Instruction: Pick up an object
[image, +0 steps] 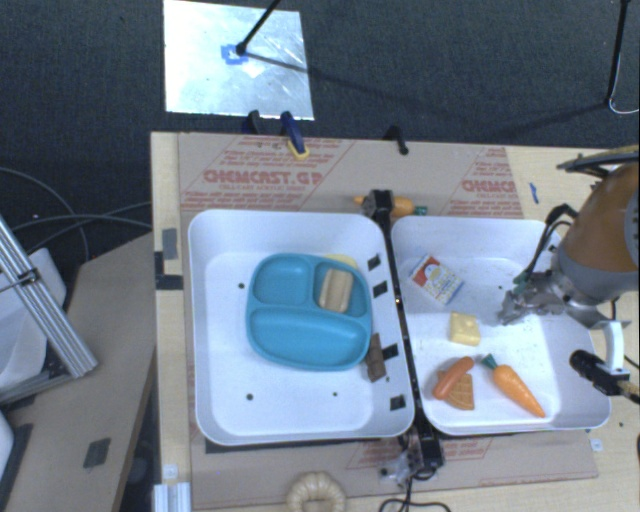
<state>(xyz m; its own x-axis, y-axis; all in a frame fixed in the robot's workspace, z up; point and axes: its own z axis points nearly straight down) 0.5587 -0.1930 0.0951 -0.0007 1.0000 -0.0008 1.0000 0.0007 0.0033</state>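
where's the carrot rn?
In the camera view the carrot lies in the right bin, near its front edge, just right of the orange wedge and below the yellow block.

divided plate (300, 330) lies mid left bin (225, 400); in the right bin (575, 415), carton (437, 279) near its back-left corner, carrot (518, 389) by its front edge

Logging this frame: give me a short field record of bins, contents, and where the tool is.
left bin: blue divided plate with a tan food piece in its upper right compartment
right bin: small carton, yellow cheese block, carrot, orange food pieces
tool: over the right bin's right side, beside the cheese block
held object: none seen
arm: enters from the right
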